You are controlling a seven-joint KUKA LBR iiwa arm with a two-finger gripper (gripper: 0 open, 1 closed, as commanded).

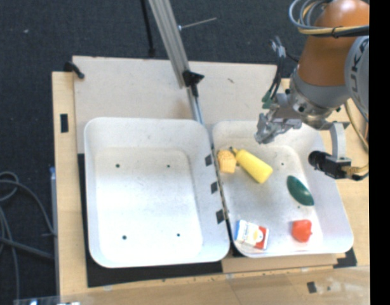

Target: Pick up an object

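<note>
Over right bin (322,234), gripper (266,134) seemingly empty

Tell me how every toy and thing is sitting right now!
gripper: hovering over the right bin's back edge, holding nothing I can see
yellow bottle: lying on its side
small yellow piece: resting by the divider
green object: lying flat
red object: sitting near the front
red-and-white carton: lying at the front rim

We see two white bins (147,129) speckled with dark dots on a tan bench (150,84). A yellow bottle-like object (253,166) lies by a paler yellow piece (227,161). There is a dark green object (300,190), an orange-red one (302,230), and a red-and-white packet (251,235). The grey arm (322,84) wears an orange band.
</note>
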